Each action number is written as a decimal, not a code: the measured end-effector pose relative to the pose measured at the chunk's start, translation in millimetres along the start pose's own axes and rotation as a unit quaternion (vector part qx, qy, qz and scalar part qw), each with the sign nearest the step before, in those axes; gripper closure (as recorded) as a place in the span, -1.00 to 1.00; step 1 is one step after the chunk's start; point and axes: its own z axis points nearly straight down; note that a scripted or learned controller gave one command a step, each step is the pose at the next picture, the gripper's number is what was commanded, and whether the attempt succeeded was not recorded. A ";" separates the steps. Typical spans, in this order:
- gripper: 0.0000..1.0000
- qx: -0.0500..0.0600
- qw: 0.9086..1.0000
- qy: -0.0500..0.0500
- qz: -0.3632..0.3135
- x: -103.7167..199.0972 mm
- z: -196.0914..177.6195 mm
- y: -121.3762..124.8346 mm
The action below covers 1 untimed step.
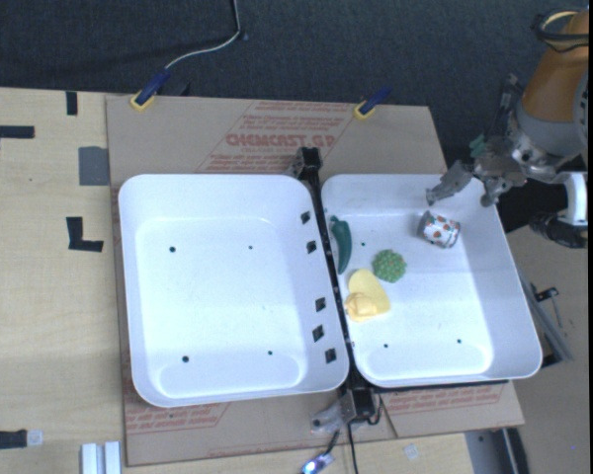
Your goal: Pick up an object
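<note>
Gripper (466, 182) open above right bin (509, 294), near spotted ball (440, 230)

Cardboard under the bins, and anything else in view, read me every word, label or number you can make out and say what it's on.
"CHEMCAST GP" in red, printed upside down on the cardboard above the bins; the last letters are blurred, so that reading is unsure.
Fainter red lines around it: too blurred to read.
Red print on the cardboard strip below the right bin: too small to read.
Spotted white object: red marks, no legible text.
</note>
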 end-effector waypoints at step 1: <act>1.00 0.000 1.000 0.000 -0.001 0.4 -10.0 0.1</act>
